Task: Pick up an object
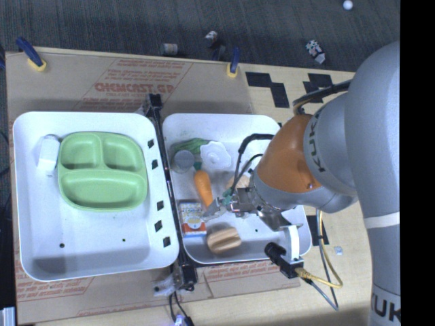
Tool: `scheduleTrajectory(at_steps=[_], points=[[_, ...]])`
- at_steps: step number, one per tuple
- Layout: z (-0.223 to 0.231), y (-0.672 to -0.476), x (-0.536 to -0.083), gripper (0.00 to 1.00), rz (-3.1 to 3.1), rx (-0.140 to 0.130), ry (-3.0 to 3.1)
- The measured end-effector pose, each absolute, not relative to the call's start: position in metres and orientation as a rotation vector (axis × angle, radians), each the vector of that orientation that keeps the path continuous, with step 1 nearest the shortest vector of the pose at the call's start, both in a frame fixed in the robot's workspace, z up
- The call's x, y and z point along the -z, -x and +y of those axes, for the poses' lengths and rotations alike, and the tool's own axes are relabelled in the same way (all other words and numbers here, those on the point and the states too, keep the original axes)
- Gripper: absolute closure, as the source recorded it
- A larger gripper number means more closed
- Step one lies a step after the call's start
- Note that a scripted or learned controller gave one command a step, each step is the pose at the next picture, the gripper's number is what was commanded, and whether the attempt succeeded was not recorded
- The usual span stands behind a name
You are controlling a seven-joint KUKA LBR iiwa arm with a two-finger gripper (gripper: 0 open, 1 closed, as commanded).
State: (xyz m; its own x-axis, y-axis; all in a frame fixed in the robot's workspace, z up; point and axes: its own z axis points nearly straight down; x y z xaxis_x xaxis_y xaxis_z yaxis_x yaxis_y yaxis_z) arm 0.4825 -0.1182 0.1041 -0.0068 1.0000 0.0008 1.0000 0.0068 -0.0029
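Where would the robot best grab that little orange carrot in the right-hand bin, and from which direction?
Probably around the middle of the carrot, coming straight down from above. It lies flat on the bin floor, long and narrow, its length running up and down the picture, so fingers closing across its narrow width would fit. The small box sits close below its lower end, so the middle looks safer than the tip.

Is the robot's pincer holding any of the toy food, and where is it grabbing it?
Cannot be told. The pincer is low in the right bin beside the carrot, its tips hidden.
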Motion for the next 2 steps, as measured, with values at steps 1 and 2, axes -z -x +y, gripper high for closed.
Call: scheduleTrajectory(at_steps=[1,2], points=[[-0.118,-0.483,-0.114,1.0,-2.232,-0.003,2.206],[-0.135,-0.478,-0.233,1.0,-2.232,0.002,2.217]])
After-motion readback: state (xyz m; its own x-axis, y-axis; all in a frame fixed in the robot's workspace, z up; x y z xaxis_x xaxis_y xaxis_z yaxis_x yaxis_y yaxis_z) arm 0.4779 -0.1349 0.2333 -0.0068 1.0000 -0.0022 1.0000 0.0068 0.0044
